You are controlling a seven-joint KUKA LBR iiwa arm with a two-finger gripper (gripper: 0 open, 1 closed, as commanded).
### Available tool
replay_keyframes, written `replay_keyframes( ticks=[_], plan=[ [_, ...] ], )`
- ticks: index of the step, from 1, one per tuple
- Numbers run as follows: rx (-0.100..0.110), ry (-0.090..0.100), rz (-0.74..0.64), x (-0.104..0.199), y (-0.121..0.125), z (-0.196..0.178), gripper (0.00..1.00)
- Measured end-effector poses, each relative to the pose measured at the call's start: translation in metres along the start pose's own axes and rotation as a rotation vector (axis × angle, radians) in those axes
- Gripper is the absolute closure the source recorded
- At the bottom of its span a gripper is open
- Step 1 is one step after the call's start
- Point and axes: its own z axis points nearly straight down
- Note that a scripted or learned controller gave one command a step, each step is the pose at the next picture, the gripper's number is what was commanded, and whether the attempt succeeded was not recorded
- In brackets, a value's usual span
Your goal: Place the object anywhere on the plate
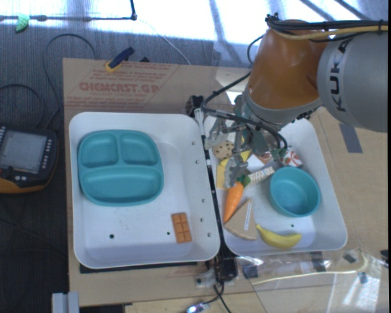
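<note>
The teal divided plate (120,166) lies in the left bin (104,246), toward its far left. My gripper (234,166) hangs low over the far-left part of the right bin (329,233), above a cluster of toy foods. Right beneath and beside it are a cookie-like piece (223,150) and a yellow item (223,173). An orange carrot (232,201) lies just in front of the gripper. I cannot see anything held.
A teal bowl (294,191) sits on the right bin's right side, with a banana (277,237) and a bread wedge (242,223) near its front. A small orange waffle block (180,227) lies in the left bin's front right. A pendant controller (16,157) rests left of the bench.
</note>
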Motion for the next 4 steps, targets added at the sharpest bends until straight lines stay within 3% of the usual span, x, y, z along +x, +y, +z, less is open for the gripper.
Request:
replay_keyframes(
  ticks=[4],
  plan=[
    [0.0, 0.0, 0.0, 0.0, 0.0, 0.0, 0.0]
  ],
)
